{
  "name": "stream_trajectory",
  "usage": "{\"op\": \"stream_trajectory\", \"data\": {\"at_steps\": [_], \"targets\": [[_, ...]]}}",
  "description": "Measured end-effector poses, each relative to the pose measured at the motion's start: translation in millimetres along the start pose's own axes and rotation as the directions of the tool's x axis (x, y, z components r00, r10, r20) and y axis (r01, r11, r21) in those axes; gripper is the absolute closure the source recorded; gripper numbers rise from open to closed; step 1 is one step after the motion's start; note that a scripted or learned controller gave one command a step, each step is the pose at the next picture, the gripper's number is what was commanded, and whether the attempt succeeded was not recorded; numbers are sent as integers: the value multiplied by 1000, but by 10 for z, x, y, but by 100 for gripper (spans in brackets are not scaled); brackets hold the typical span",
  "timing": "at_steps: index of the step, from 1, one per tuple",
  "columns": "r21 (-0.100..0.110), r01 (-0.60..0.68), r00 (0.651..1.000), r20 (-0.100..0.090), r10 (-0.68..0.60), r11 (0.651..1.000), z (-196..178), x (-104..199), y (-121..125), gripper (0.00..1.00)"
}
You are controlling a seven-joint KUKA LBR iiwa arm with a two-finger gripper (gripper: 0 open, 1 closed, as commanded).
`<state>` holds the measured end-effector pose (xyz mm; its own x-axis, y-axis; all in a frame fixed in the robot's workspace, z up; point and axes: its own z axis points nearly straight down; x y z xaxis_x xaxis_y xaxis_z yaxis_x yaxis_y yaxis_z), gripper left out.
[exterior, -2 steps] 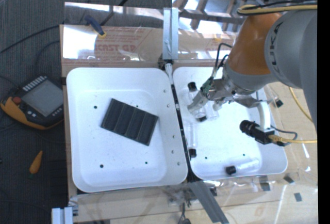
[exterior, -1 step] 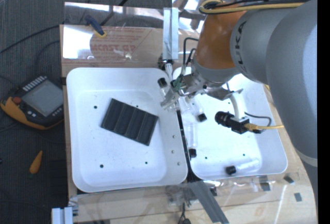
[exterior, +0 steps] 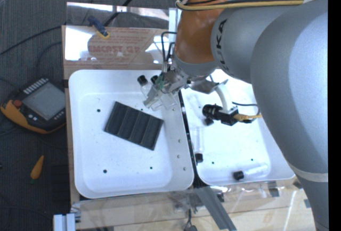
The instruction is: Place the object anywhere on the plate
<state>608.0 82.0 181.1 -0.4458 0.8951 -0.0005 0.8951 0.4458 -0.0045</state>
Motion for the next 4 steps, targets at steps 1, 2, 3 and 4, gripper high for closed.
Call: {"op": "stream_trajectory", "data": {"at_steps": [1, 2, 3, 4], "targets": [[-2, 22, 1000, 1, -22, 1000, -272, 182, 763, 100], [-4, 708, 706, 4, -708, 706, -688, 654, 998, 100], [-3, 860, 510, 4, -860, 510, -743, 1169, 1040, 100], [-2, 941, 339, 3, -941, 339, -580, 1423, 509, 100]]}}
